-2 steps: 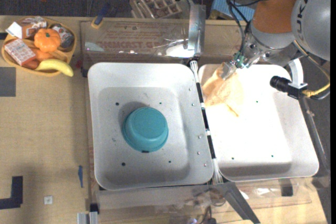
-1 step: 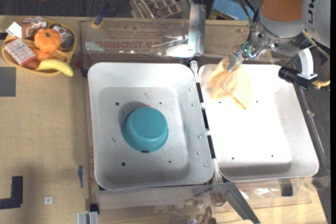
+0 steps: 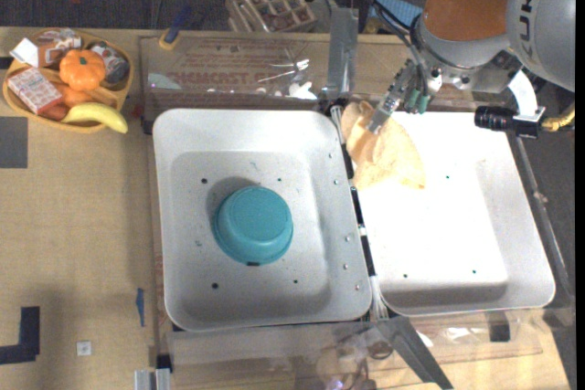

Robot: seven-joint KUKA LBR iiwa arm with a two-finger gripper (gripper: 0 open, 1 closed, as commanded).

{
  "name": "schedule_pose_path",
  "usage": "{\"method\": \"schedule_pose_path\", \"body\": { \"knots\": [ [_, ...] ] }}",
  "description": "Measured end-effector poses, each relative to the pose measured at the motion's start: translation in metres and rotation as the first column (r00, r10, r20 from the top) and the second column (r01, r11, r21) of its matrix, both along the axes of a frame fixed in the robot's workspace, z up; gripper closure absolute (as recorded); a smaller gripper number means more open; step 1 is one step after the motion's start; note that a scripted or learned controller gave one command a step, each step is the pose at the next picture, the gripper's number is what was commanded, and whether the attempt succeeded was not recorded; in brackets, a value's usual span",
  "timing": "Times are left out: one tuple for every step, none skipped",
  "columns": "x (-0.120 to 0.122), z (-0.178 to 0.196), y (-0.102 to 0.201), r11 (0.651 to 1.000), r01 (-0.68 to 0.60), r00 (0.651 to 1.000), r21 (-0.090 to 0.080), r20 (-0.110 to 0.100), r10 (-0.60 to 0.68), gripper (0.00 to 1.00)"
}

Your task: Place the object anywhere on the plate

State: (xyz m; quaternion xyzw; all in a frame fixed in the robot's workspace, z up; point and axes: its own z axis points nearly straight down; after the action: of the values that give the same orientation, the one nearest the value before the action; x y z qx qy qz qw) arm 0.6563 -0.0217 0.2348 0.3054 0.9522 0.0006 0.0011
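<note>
A teal round plate [image 3: 253,224] lies in the middle of the left bin [image 3: 183,142]. A soft tan object [image 3: 388,155] is at the far left corner of the right bin [image 3: 475,233], and its left edge overlaps the rim between the bins. My gripper [image 3: 388,109] comes down from the upper right and is shut on the top of the tan object, which droops below the fingertips. The plate lies well to the left of the gripper and nearer the camera.
A dish of toy fruit [image 3: 64,82] with an orange pumpkin and a banana sits on the bench at far left. A metal post [image 3: 342,55] stands behind the rim between the bins. Cables and boxes lie beyond the bench.
</note>
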Motion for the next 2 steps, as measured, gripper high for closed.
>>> {"method": "schedule_pose_path", "body": {
  "knots": [
    [-0.006, -0.011, 0.05, 0.923, -0.385, 0.923, -0.001, 0.001, 0.385, 1.0],
    [-0.004, -0.009, 0.101, 0.814, -0.58, 0.814, -0.003, 0.006, 0.58, 1.0]
  ]
}}
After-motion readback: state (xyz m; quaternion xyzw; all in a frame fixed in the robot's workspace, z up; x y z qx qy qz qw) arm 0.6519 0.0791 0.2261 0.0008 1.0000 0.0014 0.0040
